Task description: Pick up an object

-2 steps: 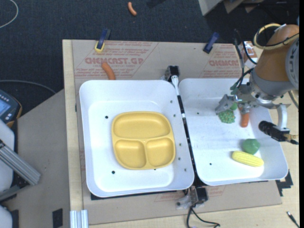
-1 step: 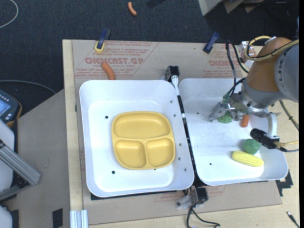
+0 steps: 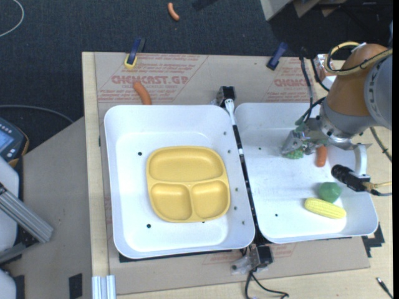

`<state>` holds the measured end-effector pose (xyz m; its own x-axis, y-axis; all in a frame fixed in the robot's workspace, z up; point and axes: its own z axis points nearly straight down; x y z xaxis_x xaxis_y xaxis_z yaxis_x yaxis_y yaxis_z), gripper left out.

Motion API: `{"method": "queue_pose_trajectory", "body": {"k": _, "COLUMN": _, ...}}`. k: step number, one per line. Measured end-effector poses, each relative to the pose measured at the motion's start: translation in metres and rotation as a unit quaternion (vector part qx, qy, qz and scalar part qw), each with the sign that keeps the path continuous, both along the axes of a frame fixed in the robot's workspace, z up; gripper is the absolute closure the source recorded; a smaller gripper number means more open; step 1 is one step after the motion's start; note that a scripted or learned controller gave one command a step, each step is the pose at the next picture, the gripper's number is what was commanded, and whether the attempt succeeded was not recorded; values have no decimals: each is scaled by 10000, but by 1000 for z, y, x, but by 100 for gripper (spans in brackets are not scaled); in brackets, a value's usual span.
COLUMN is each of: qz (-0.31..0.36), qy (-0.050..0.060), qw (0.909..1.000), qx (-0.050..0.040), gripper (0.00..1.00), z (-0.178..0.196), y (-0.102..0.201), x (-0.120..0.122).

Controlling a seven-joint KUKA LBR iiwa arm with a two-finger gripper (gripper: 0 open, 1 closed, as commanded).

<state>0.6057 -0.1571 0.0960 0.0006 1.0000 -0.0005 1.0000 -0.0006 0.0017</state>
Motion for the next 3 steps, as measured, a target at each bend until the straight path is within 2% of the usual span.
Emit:
{"method": "queue_pose_trajectory", "body": {"k": 1, "qz": 4, "qy": -32, "qw": 10000, "qx": -11, "gripper": 100, "z": 64, "y": -1, "x": -3}}
{"method": "queue_pose_trajectory", "body": {"k": 2, "qz": -1, "qy": -25, "qw": 10000, "qx": -11, "gripper": 100, "z": 109, "y": -8, "x": -2}}
{"method": "queue_pose_trajectory", "body": {"k": 3, "qz": 5, "qy": -17, "qw": 10000, "qx": -8, "gripper": 100, "z": 131, "y": -8, "x": -1}}
